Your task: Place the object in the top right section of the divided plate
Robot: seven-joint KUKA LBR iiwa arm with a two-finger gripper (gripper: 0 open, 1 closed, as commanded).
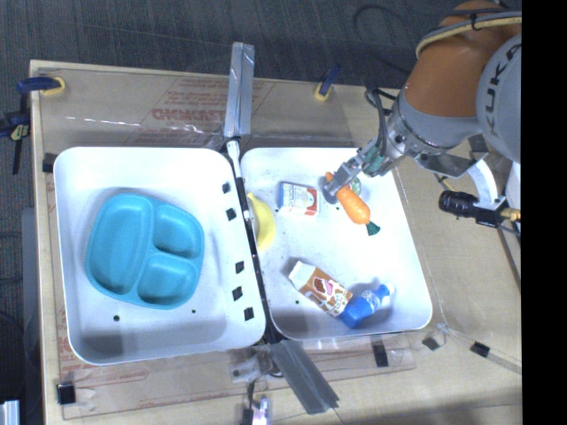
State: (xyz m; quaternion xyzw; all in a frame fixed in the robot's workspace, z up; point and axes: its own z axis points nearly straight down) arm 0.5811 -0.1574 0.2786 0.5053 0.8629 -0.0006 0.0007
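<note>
Lying in the right bin [403, 237], the toy carrot [354, 207] sits right at the gripper [335, 187], whose tips meet its orange top; whether it is clamped I cannot tell. It looks light, stiff and smooth, likely to slip, so a hold across its thick middle seems best. Nearby lie a small carton [297, 198], a yellow item [261, 220], a snack packet [321, 289] and a blue bottle [366, 305]. The divided plate [144, 251] waits in the left bin [75, 326], beyond the bin walls.

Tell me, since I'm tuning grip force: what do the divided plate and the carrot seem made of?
The blue divided plate: likely moulded plastic, its colour uniform and its rims rounded. The orange toy carrot: probably smooth plastic or rubber; the view leaves that open.
</note>
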